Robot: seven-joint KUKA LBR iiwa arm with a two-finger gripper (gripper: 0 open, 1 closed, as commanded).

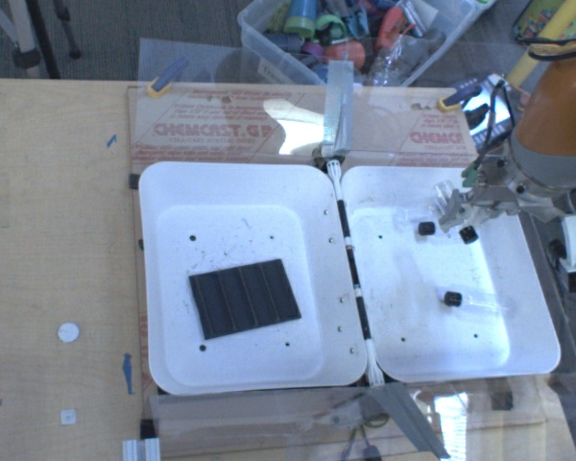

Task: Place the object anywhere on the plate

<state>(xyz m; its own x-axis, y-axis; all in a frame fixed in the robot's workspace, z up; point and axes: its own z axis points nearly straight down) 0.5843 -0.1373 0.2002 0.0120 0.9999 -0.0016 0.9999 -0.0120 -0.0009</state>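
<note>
A dark ribbed rectangular plate (245, 299) lies flat in the left bin (163, 257), a little below the middle of its floor and turned slightly off square with the bin walls. The right bin (518, 344) stands just beside it, the two meeting along a central seam. In the right bin a small black object with a clear, glassy part (458, 300) rests on the floor, right of centre and well apart from the plate. The arm (552, 113), grey with an orange band, reaches in from the right, and its gripper (451, 217) hangs over the upper part of the right bin, above and apart from the small object. Nothing shows between its fingers, though whether they are spread or closed I cannot tell. Both bins sit on a wooden table (48, 209). Beyond the table stands a clear tub of colourful toys (365, 17).
</note>
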